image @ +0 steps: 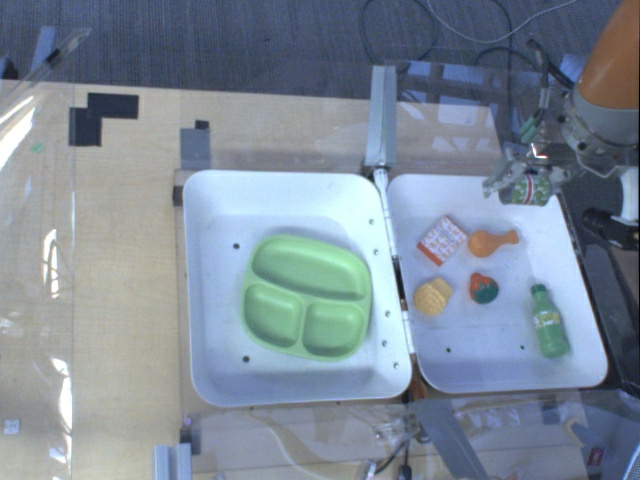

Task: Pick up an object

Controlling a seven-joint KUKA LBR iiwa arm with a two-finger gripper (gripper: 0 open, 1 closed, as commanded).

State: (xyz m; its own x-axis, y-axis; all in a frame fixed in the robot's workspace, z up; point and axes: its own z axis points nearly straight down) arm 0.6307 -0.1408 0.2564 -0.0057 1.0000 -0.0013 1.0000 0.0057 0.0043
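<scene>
My gripper (524,180) hangs over the far right corner of the right bin (500,373). A small can (529,190) with a green, red and white label sits between its fingers, lifted just above the bin's back rim. On the bin floor lie a red-and-white patterned box (441,240), an orange drumstick-shaped toy (492,241), a yellow corn piece (433,296), a red strawberry (484,288) and a green bottle (548,320).
A green divided plate (305,296) rests in the left bin (210,368). A metal divider post (381,118) stands behind the seam between the bins. Cables (450,18) loop on the floor at the back.
</scene>
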